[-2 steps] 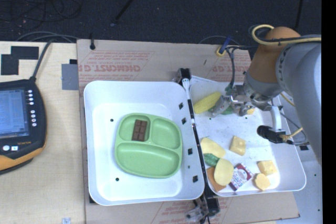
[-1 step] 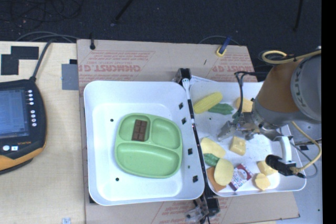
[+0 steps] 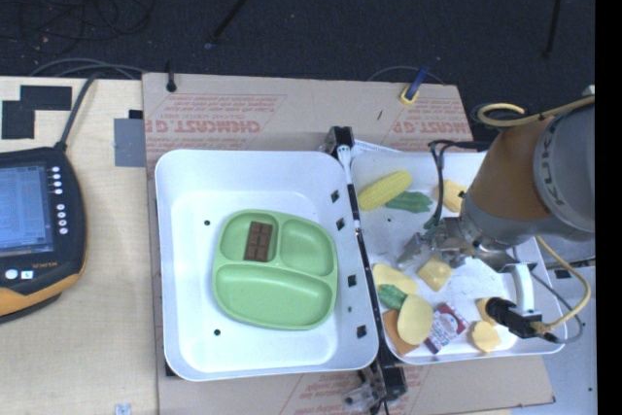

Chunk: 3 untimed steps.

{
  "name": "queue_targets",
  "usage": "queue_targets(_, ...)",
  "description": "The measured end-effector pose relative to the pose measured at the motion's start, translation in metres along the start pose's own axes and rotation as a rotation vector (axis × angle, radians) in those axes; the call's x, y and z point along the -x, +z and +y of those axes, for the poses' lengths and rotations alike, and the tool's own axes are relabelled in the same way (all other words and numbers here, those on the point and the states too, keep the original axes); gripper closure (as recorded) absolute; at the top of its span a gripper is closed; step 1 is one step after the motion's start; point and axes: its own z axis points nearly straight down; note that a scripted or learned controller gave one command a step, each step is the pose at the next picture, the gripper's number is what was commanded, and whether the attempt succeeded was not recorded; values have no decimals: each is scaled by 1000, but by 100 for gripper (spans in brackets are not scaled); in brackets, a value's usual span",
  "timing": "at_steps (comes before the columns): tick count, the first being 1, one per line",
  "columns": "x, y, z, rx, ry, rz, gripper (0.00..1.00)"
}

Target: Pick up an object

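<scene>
Currently the gripper (image 3: 434, 253) sits low in the right bin (image 3: 465, 172), fingers spread apart directly above a pale yellow block (image 3: 434, 273). No object is between them. A corn cob (image 3: 384, 189) lies near the bin's upper left.

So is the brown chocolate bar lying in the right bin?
No, the chocolate bar sits in a compartment of the green plate in the left bin.

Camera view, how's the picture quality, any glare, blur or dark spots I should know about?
Camera view: soft focus overall, so the small items in the right bin blur together; the left bin is evenly lit with mild brightness on its white floor, no harsh glare; the green plate and the brown bar on it read clearly; the arm darkens the right bin beneath it; the floor beyond the bench is nearly black.
</scene>
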Motion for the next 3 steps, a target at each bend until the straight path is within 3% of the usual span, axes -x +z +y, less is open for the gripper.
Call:
queue_targets(1,-1,-7,0,-9,1,8,100)
queue_targets(2,-1,-6,0,-10,3,9,0)
queue_targets(3,-17,-1,-33,4,1,1,0)
